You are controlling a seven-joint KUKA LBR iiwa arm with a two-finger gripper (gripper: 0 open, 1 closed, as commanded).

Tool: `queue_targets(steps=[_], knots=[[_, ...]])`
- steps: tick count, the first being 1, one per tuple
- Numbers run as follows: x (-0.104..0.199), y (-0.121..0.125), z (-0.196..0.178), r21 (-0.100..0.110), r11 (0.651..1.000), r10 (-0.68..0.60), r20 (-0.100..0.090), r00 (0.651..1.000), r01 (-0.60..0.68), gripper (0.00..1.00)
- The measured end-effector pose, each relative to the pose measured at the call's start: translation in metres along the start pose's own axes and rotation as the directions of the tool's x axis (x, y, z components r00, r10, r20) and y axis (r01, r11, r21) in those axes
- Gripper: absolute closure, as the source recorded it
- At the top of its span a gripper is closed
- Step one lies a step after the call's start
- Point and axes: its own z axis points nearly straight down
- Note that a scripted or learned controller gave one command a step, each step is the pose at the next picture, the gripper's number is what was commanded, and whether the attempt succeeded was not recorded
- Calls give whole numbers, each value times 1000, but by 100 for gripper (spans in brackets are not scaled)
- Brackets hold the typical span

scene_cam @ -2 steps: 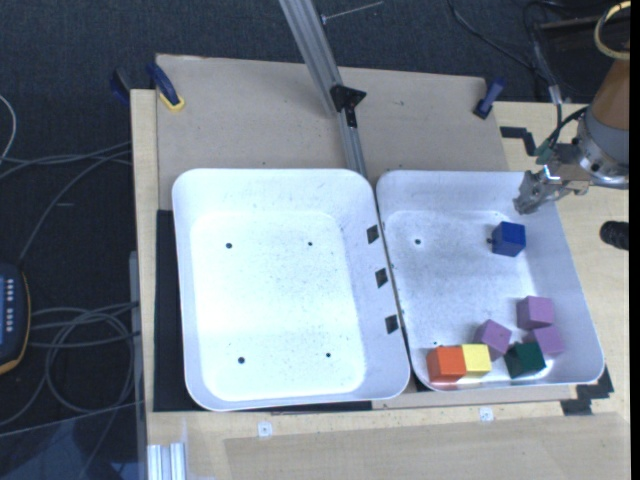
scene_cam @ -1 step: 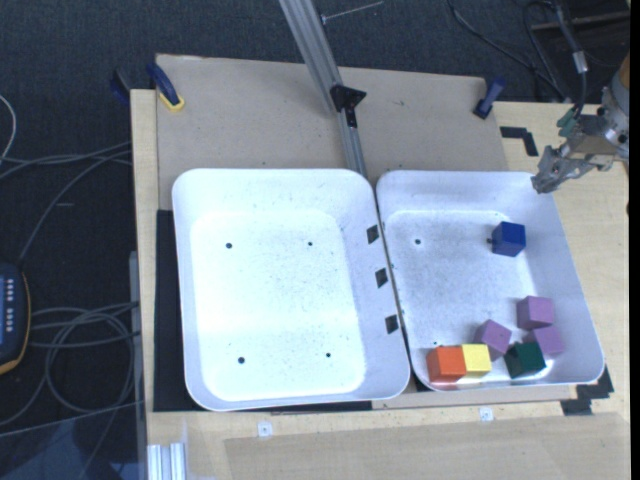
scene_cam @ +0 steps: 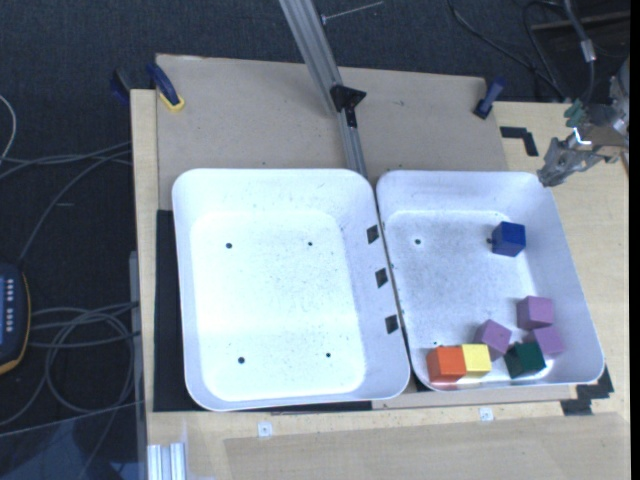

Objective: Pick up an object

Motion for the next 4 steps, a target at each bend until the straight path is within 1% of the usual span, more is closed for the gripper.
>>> queue_targets(steps=[1,2,3,4], knots=[[49,-27,3,7,1000,-3,-4,1000,3,100],[92,-40,2,7,1000,-4,-5,1000,4,100],[154,-56,7,8,1000,-6,-6,1000,6,100],[203,-70,5,7,1000,-5,-5,1000,5,100]])
